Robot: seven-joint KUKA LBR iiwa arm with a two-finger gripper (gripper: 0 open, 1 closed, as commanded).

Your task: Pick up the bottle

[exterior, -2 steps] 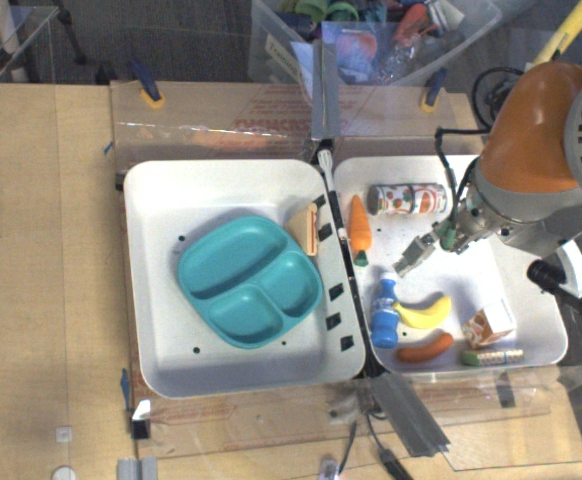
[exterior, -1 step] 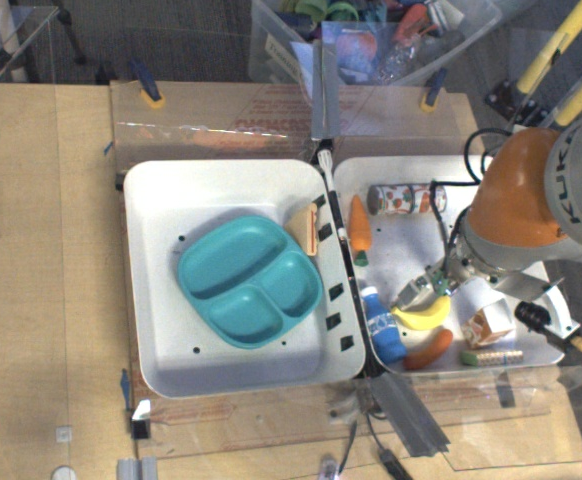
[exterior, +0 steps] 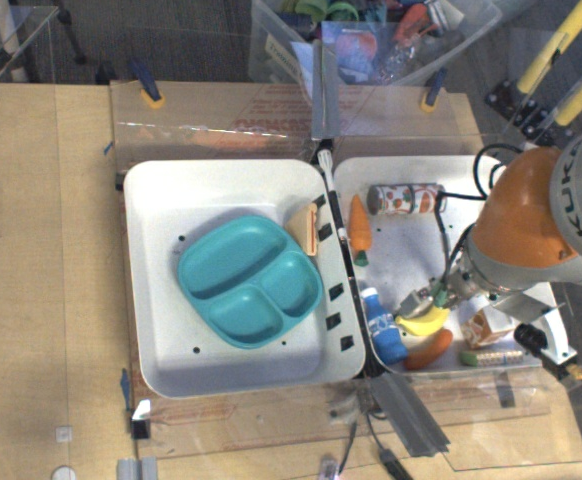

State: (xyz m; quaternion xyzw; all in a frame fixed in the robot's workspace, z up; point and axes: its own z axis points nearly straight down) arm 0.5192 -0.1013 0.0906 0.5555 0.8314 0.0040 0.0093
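The blue bottle [exterior: 380,328] with a white label lies in the right bin [exterior: 411,258], close to its left wall near the front. My gripper [exterior: 435,295] hangs below the orange wrist band, low over the front of that bin. It sits just above a yellow banana [exterior: 423,320] and to the right of the bottle, apart from it. Nothing can be seen held in it.
A red sausage [exterior: 429,350] and a small box [exterior: 491,328] lie beside the banana. A carrot [exterior: 359,225] and a printed can [exterior: 406,200] lie toward the back. In the left bin [exterior: 161,268] are a teal divided plate [exterior: 249,280] and a bread piece [exterior: 305,228].
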